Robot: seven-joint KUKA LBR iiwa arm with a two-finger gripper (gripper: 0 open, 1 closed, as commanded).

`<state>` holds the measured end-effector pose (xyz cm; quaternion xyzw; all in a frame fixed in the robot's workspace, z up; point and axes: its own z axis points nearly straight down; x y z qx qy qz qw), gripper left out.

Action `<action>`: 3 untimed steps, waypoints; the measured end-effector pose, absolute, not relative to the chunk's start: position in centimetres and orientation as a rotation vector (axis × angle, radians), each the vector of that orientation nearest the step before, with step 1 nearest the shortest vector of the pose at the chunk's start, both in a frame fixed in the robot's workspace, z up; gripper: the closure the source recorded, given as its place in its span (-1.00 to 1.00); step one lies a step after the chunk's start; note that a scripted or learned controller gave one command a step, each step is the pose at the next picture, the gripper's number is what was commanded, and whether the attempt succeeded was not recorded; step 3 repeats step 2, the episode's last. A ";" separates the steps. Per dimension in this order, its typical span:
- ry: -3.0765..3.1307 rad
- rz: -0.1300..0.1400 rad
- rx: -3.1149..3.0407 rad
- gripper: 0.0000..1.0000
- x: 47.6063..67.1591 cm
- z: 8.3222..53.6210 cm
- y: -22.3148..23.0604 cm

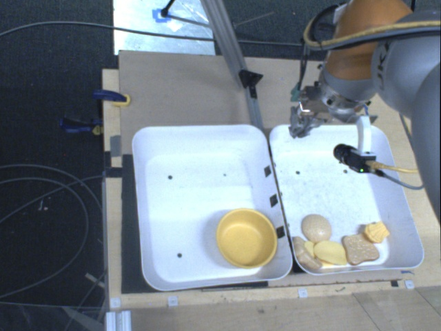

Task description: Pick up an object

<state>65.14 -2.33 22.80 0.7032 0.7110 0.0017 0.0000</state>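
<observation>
My gripper (300,127) hangs over the far left corner of the right bin (331,178), well away from the objects. Along that bin's near edge lie several small food-like pieces: a beige round piece (316,227), a yellow oval piece (331,252), a brown toast-shaped piece (360,249), a small orange ridged piece (376,232) and a pale piece (306,254) at the near left corner. A yellow bowl (246,237) sits upright in the near right part of the left bin (186,185). Nothing shows between the gripper's tips.
A grey pole (227,40) slants down from the top to the gap between the bins. Blue and yellow clamps (96,112) grip the bench's left edge. A black sensor with a yellow cable (355,158) hangs off the wrist over the right bin.
</observation>
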 end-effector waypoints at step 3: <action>2.234 0.001 2.211 1.00 62.0 22.1 8.9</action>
